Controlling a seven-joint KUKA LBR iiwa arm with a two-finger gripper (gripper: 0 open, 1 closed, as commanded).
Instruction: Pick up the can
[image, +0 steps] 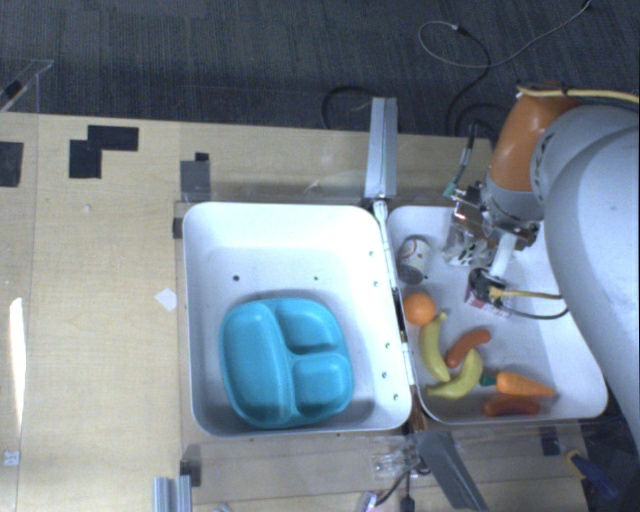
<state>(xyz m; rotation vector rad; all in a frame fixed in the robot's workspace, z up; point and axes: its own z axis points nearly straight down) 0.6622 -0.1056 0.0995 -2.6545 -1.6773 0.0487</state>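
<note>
Camera view, slanted from above: two white bins, side by side on a bench (100, 330). Left bin (210, 300): one blue divided tray (287, 360), three compartments. Right bin (570, 345): one can (413, 256), one orange (421, 307), two bananas (445, 368) lying together, one reddish sausage-shaped piece (467, 347), one carrot (524, 384), one further red piece (510, 406) at the near wall, partly hidden.

The can lay on its side in the far left corner of the right bin, just beside the wall shared with the left bin, open end toward the camera. No label or writing could be read on it; too small.

One arm (590, 200), grey with an orange band, reached in from the right. The gripper (478, 262) hung over the far part of the right bin, to the right of the can and apart from it. Whether the jaws were open or closed could not be told. Nothing was seen between them.
</note>
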